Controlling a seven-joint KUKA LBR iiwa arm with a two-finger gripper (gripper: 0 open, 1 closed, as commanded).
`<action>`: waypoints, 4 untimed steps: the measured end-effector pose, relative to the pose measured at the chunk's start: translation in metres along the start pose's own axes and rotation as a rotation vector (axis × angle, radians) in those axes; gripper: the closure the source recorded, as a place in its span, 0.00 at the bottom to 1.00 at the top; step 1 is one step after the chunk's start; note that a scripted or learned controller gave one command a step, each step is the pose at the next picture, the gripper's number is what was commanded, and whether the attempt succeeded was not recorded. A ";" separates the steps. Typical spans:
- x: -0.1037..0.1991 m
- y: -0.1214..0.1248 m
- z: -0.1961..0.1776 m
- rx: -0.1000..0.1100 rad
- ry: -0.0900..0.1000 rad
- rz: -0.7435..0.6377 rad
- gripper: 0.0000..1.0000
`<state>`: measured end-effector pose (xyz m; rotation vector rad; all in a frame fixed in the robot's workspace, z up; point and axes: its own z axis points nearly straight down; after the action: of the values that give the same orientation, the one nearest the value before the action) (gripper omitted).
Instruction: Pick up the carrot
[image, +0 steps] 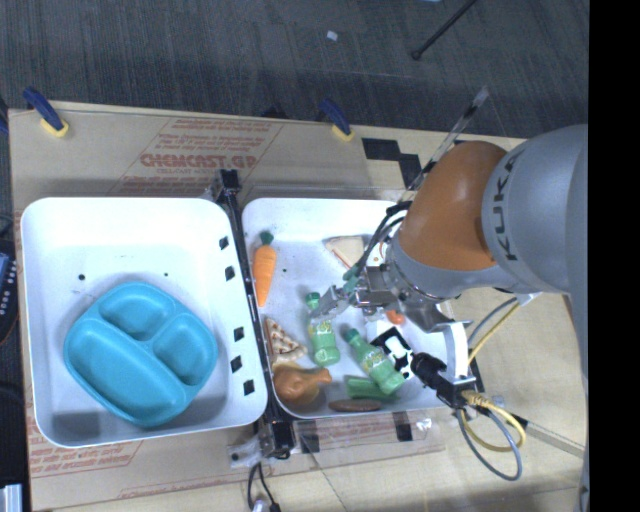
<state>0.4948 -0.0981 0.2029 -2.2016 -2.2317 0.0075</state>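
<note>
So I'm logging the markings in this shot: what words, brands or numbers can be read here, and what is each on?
"KUKA", seen sideways and partly cut off, on the grey arm.
"CHEMCAST GP", in red, on the brown paper behind the left bin.
Smaller red lines around it are too blurred to read.
The green bottles have labels too small to read.

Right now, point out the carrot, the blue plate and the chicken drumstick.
carrot (264, 275): camera view, middle of its orange body.
blue plate (110, 385): camera view, lower left rim.
chicken drumstick (298, 382): camera view, its brown meaty end.
</note>
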 end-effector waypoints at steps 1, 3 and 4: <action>-0.010 0.059 0.035 0.002 -0.003 0.071 0.00; -0.001 0.163 0.109 -0.003 -0.001 0.415 0.00; 0.002 0.163 0.109 -0.002 0.004 1.075 0.00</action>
<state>0.6569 -0.0938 0.0926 -3.0355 -0.7909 0.0060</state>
